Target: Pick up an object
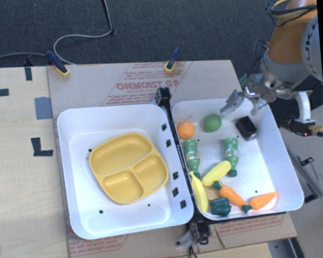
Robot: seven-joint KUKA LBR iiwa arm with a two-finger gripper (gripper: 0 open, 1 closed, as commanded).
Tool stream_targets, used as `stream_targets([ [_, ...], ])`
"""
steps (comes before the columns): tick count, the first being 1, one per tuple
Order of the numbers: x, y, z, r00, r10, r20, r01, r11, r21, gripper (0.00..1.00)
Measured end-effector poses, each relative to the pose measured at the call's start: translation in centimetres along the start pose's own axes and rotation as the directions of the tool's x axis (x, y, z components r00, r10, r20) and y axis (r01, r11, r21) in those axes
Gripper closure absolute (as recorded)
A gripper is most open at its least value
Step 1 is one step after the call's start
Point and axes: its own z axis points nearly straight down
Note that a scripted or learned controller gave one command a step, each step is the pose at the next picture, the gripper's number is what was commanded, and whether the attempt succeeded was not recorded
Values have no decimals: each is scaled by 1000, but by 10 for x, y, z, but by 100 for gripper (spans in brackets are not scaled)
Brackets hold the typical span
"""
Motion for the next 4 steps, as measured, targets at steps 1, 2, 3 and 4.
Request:
stream_targets([
  [1, -12, -34, 136, 1000, 0, 0, 0, 1000, -2, 0],
  [2, -13, -34, 126, 1000, 1, 3, -1, 1000, -6, 100],
  [3, 69, -29, 37, 1000, -2, -1, 2, 1000, -3, 100],
  [4, 146, -55, 17, 1000, -2, -1, 2, 1000, 1, 100],
])
